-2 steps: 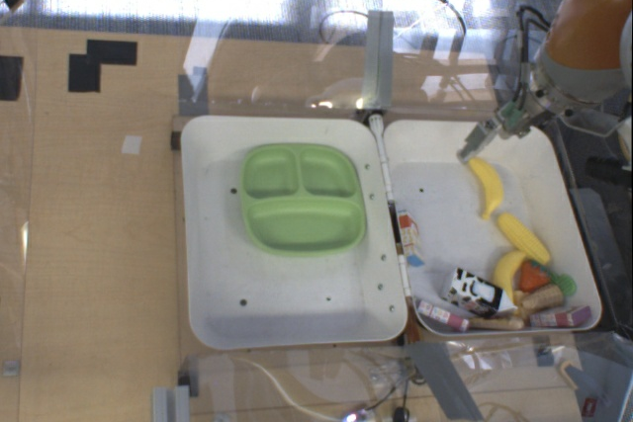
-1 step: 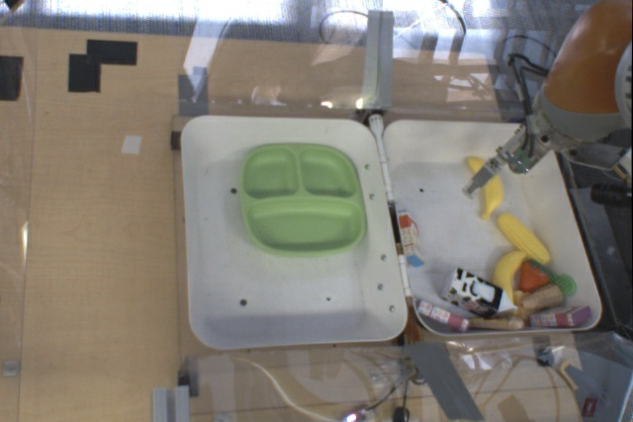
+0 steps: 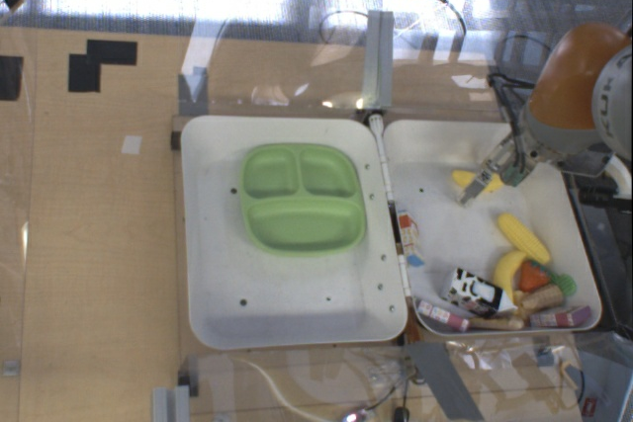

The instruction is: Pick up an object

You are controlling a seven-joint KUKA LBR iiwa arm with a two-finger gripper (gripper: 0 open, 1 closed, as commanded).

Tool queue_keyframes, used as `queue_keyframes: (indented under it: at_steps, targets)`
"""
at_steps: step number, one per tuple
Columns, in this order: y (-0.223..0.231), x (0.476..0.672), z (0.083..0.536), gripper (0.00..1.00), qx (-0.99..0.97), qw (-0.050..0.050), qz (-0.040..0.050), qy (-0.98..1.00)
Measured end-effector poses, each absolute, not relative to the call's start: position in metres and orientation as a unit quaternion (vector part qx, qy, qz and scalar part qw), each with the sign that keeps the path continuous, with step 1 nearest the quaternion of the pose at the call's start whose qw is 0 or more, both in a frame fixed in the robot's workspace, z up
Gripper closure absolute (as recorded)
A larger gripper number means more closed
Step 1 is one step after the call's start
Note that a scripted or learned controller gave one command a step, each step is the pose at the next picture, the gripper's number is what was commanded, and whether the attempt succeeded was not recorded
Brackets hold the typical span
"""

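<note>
The arm [image 3: 584,84] enters from the right edge of the camera view, its grey body and orange band high at the upper right. From there the wrist slants down and to the left, ending in the gripper [image 3: 485,181], whose slender fingers point lower left.

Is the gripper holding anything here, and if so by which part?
Cannot be told. The gripper sits right against a small yellow piece in the right bin, but no hold shows.
</note>
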State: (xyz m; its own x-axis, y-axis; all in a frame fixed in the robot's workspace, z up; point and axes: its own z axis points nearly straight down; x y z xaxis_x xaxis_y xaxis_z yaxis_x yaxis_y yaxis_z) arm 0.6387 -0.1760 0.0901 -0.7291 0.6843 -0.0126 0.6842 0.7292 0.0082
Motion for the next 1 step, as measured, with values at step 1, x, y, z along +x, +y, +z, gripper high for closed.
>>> queue_keyframes:
  at_steps: [1]
  targets:
    - [-0.1713, 0.5992, 0.0916, 0.00, 0.314, 0.009, 0.0016, 0.949]
